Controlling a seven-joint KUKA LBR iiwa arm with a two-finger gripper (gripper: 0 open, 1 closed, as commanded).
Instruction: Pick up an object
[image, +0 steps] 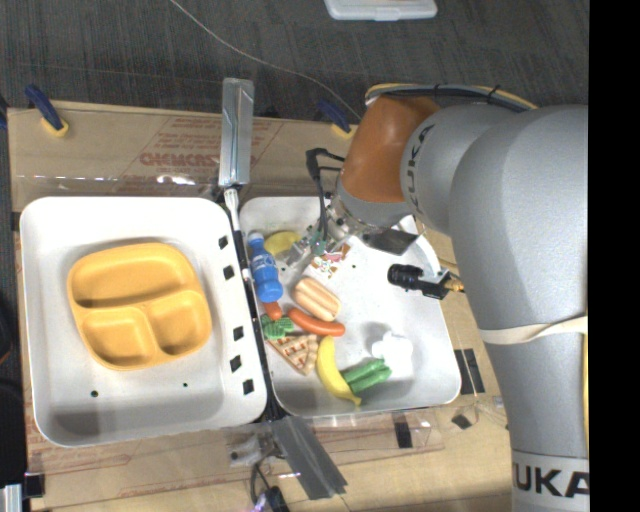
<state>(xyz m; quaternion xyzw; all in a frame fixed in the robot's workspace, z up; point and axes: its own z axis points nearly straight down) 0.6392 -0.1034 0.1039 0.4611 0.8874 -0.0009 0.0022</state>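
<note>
- Broadly, the worktop (120, 140) is covered in brown cardboard and bears two shallow white bins side by side.
- The grey arm (500, 200) fills the right side of the view, and its orange band sits above the far edge of the right bin.
- The left bin (60, 420) holds a yellow divided tray (140, 300) with three compartments, lying flat in the bin's middle.
- The right bin (430, 340) holds all the small loose objects, crowded toward its left wall.
- The end effector (322, 240) is low over the far left part of the right bin. Its tip is hidden among clutter, so I cannot tell whether it is wide, narrow or gripping anything.
- A banana (328, 368) lies near the front wall, curved, with a green pod (366, 376) touching its right side.
- A blue bottle (264, 270) lies along the left wall, just left of the end effector.
- A hot dog (316, 297) lies near the middle, just in front of the end effector.
- An orange-red pepper (318, 325) lies just in front of the hot dog, probably touching it.
- A waffle-patterned slice (296, 351) sits between the pepper and the banana.
- A white lump (393, 350) rests just behind the green pod.
- A yellow piece (282, 242) lies beside the bottle's far end, close to the end effector.
- A small speckled white card (328, 263) lies right below the end effector.
</note>
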